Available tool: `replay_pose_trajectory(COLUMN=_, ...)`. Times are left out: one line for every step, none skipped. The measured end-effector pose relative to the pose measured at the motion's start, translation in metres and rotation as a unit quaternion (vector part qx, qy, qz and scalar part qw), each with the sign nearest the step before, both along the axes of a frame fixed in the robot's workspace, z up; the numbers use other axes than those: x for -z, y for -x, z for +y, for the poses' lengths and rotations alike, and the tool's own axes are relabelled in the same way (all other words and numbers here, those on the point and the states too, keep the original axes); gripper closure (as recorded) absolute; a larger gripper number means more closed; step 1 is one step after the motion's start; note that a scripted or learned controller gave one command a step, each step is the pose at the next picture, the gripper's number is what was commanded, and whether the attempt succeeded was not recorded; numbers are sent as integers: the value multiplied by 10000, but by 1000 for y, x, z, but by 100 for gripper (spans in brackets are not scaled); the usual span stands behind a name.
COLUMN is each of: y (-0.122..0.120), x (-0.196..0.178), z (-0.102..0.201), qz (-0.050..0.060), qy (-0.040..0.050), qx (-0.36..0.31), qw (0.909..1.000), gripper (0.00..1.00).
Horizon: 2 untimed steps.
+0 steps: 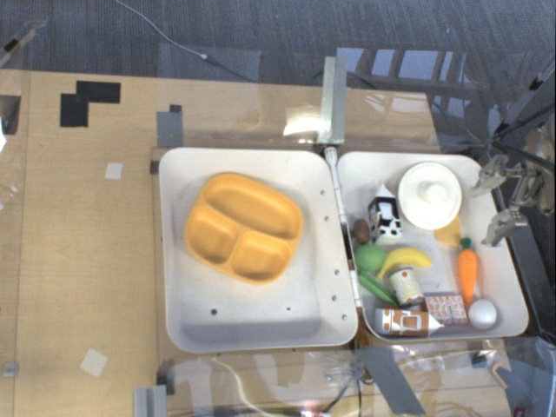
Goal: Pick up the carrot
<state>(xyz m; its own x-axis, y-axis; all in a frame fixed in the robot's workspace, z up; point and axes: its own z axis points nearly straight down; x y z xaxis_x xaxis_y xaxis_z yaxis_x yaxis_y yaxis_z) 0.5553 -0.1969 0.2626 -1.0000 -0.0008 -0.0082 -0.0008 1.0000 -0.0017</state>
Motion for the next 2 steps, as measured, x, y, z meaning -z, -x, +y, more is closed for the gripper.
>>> replay_pose_trajectory(y=4, x=163, z=-8, qz=19, qy=-6, qx=-34, qw=10000, gripper=0)
replay_pose_trajectory(y=42, x=170, z=-8, qz=-99, qy=22, qx=52, qw=9999, gripper=0)
